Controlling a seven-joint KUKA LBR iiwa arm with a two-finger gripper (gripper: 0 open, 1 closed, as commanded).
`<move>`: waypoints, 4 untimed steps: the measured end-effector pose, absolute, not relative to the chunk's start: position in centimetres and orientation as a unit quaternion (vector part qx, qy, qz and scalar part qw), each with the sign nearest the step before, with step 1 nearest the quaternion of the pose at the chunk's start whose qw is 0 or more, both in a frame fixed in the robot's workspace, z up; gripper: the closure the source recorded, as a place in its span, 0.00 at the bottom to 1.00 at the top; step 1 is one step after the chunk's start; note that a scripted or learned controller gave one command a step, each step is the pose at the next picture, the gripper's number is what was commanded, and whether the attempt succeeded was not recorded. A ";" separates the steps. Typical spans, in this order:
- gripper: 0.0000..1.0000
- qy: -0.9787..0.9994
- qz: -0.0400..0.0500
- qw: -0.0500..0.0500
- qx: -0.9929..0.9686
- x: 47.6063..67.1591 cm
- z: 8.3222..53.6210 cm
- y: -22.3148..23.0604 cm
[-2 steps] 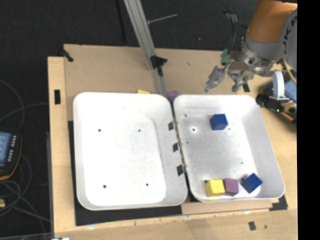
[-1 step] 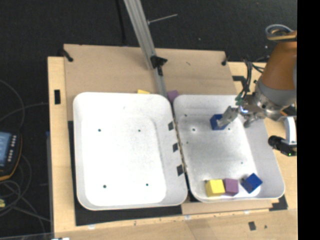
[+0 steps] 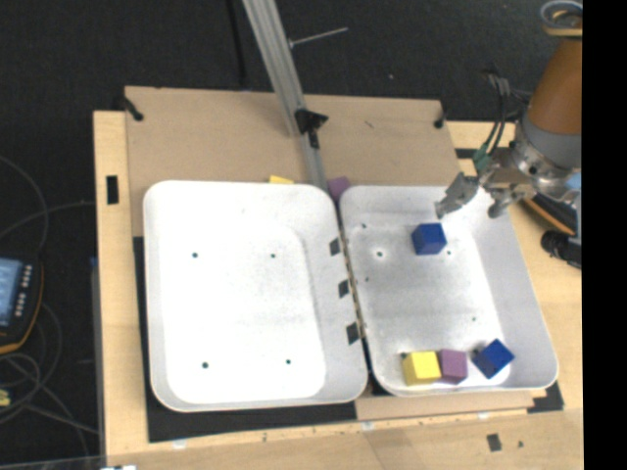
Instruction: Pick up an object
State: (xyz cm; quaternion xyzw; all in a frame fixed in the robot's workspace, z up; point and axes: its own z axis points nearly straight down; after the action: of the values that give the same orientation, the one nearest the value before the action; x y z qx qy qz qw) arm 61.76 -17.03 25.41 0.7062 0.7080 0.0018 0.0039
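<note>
A blue cube (image 3: 428,238) lies in the upper part of the right bin (image 3: 509,282). Along that bin's near rim sit a yellow cube (image 3: 422,365), a purple cube (image 3: 453,363) and a second blue cube (image 3: 493,356). My gripper (image 3: 477,199) hangs over the right bin's far right corner, above and to the right of the upper blue cube. Its two fingers (image 3: 457,195) are spread apart with nothing between them.
The left bin (image 3: 162,262) stands beside the right one. A small yellow piece (image 3: 281,179) and a purple piece (image 3: 339,186) lie behind the bins' far rims. A slanted metal pole (image 3: 279,57) rises behind the bins.
</note>
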 end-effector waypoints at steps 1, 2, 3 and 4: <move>0.00 0.708 -0.001 0.000 0.706 66.0 9.4 -16.5; 1.00 0.709 0.000 0.003 0.705 66.1 10.9 -16.6; 1.00 0.707 0.002 0.004 0.708 63.3 18.9 -16.7; 1.00 0.710 0.002 0.002 0.704 64.8 22.5 -10.8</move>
State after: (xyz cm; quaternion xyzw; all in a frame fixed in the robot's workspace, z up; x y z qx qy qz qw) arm 64.76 -10.80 22.49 0.7045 0.7097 0.0022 0.0022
